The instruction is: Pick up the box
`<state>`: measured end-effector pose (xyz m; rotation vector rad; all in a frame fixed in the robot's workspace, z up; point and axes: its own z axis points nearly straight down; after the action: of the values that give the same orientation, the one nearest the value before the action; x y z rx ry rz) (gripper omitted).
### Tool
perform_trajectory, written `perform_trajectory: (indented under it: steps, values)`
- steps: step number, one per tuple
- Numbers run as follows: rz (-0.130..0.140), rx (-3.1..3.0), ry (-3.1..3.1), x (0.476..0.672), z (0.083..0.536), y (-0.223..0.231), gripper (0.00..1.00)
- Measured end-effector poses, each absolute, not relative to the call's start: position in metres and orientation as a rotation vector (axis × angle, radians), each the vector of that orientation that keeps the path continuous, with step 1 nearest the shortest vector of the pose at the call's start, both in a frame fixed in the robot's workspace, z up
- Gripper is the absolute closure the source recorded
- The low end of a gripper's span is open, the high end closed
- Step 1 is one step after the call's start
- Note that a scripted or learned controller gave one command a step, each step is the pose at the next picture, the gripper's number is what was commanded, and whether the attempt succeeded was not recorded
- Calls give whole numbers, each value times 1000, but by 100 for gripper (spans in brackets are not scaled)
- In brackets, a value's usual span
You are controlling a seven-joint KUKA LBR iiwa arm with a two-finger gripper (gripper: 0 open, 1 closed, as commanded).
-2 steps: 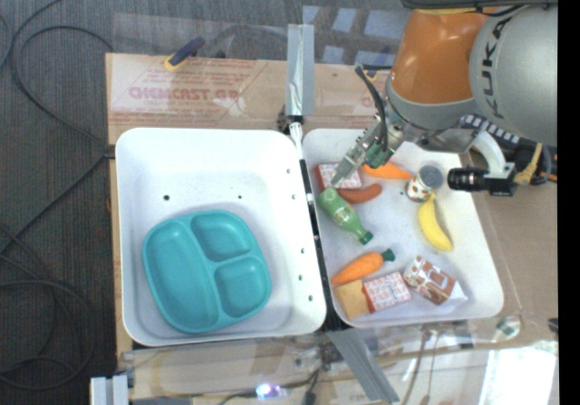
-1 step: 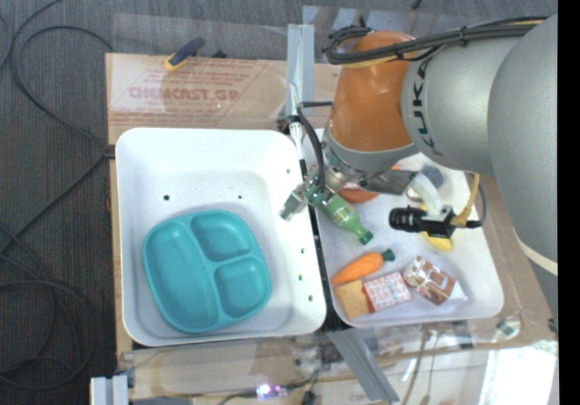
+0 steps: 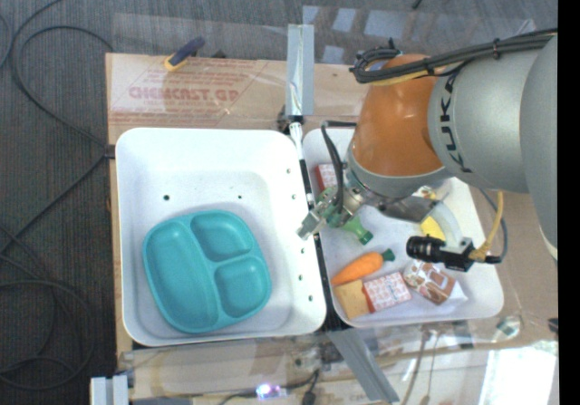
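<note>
A small red and white patterned box (image 3: 387,290) lies flat near the front of the right bin (image 3: 485,299), just right of a tan block (image 3: 352,301) and below an orange carrot (image 3: 359,266). My gripper (image 3: 324,216) hangs low over the left side of that bin, close to the wall between the two bins. It is up and to the left of the box and apart from it. A green piece (image 3: 359,232) lies right beside the gripper. The orange wrist band and grey arm cover the back of the right bin.
The left bin (image 3: 204,151) holds a teal divided plate (image 3: 207,270). In the right bin there are also a brown and white pastry-like item (image 3: 431,282), a yellow piece (image 3: 432,227) and a red and white packet (image 3: 323,178) partly under the arm.
</note>
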<state>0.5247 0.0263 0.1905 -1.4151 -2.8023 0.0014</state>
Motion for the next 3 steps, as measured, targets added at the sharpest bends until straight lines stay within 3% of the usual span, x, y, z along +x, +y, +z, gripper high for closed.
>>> perform_trajectory:
  steps: [1, 2, 3]
  values:
    - [5, -1467, -2778, 615, 183, 79, 100]
    - [3, -1036, -2968, 648, 193, 168, 100]
    - [-6, -1049, -2974, 648, 90, 228, 100]
